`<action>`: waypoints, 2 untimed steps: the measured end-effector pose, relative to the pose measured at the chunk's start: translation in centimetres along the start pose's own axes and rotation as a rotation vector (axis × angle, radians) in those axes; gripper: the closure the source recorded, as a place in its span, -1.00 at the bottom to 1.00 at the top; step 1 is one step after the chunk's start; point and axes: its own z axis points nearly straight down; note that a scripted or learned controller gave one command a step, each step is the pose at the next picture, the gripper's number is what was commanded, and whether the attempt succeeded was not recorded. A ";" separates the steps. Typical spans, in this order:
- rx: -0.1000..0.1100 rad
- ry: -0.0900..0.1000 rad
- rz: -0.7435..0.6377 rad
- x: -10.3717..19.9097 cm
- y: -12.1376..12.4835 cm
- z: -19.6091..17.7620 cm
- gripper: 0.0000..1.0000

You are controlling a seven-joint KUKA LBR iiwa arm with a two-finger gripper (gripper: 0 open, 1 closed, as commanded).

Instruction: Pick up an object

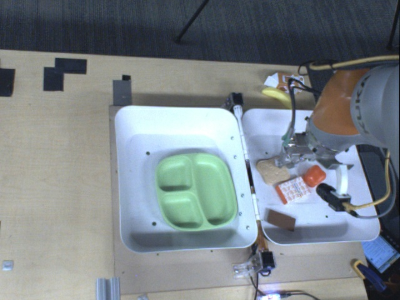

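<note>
Two bins: left bin (127,167) and right bin (315,225), both white and shallow, sit side by side on the pale wooden bench (56,186), inner walls meeting down the middle.
Brown block (280,219): lies flat at the near side of the right bin's floor, toward its left wall, apart from the other things.
Green plate (197,189): a three-compartment tray lying flat in the middle of the left bin, turned a little askew to the walls.
Red-and-white packet (294,190): flat in the middle of the right bin, beyond the brown block.
Orange piece (314,175): small and rounded, just beside the packet's far right corner, under the wrist.
Tan piece (271,170): flat and pale, toward the right bin's left wall, just beyond the packet's left end.
Gripper (286,160): low in the right bin, at the tan piece's far right edge. Whether it touches that piece, and whether it is parted or closed, cannot be made out from this angle.
Arm (369,108): grey with an orange band, reaching in from the right over the far right part of the right bin.
Yellow thing (275,94): curved, on the bench just beyond the right bin's far rim, beside a small white-and-orange wrapper (279,80).
Black shapes (62,74): flat dark patches on the bench's far left.
Floor (125,11): dark carpet beyond the bench.
</note>
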 end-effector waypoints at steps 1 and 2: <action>0.001 0.000 0.000 0.0 0.0 0.0 -1.00; -0.002 0.001 -0.002 0.1 0.1 -1.1 1.00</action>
